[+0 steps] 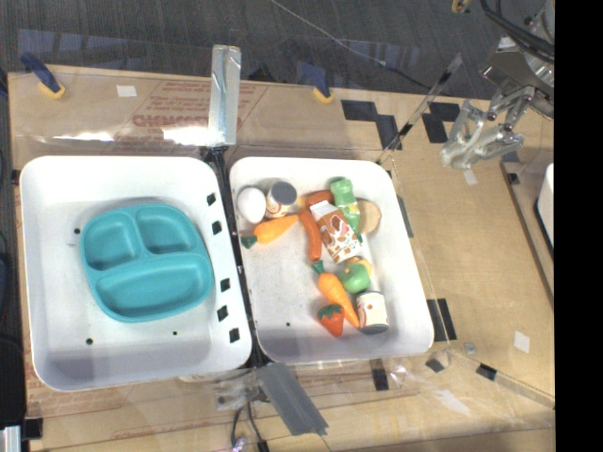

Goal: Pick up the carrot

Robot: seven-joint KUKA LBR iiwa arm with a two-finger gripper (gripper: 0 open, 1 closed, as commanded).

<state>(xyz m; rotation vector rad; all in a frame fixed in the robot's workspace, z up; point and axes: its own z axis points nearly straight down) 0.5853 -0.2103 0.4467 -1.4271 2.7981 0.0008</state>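
Observation:
Two carrots lie in the right bin [283, 332]. One carrot [274, 230] rests near the bin's left wall, with its green top pointing left. A second carrot [337, 296] lies lower down among other toy food, with its tip toward the bin's front. My gripper [479, 139] hangs outside the bins, above the bench at the upper right, well away from both carrots and with nothing seen in it.
The right bin also holds a white egg [251, 203], a small can [282, 195], a green bottle [341, 194], a printed carton [340, 235], a green fruit [356, 277], a strawberry [332, 320] and another can [373, 311]. A teal divided plate [144, 262] sits in the left bin [57, 347].

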